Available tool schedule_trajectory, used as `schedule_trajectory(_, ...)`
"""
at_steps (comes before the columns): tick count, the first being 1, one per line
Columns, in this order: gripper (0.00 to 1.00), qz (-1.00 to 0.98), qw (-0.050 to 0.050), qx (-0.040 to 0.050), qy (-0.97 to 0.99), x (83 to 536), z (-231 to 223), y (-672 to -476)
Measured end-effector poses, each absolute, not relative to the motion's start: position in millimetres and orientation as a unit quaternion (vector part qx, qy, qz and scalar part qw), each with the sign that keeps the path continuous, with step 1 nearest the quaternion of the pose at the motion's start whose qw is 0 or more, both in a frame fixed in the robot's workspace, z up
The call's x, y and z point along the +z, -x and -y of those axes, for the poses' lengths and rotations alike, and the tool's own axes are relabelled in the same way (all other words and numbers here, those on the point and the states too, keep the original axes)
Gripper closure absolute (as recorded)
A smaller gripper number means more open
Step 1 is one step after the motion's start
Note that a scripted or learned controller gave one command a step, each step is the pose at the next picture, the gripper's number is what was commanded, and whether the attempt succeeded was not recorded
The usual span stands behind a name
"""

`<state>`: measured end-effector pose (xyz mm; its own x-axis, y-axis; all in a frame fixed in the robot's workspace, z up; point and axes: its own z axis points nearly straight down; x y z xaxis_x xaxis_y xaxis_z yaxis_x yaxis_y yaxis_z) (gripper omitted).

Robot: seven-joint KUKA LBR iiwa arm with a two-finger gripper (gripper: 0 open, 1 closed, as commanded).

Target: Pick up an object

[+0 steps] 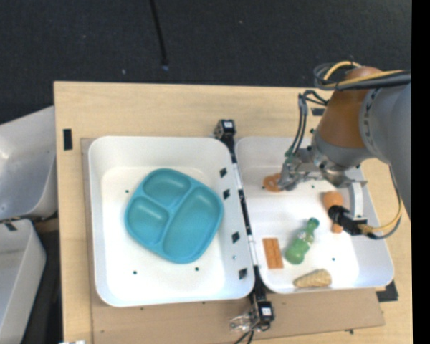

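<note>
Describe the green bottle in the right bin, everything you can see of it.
The green bottle lies on its side on the floor of the right bin, tilted diagonally. Its wide green body points toward the bin's front-left, and its narrower neck and paler green cap toward the back-right. It looks like smooth plastic. It lies just right of the orange block and above the tan wedge, apparently touching neither. The gripper is well away from it.
</note>
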<state>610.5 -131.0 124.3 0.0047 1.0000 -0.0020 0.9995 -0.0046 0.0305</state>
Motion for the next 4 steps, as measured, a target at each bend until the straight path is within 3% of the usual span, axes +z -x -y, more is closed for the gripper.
schedule_trajectory(1,1.0,-0.708,0.002,0.0015,-0.706,188.1,128.8,-610.4)
schedule_trajectory(3,1.0,-0.709,0.003,0.0016,-0.706,295.7,131.3,-612.8)
schedule_trajectory(4,1.0,-0.709,0.0,-0.0002,-0.705,280.0,78.8,-609.5)
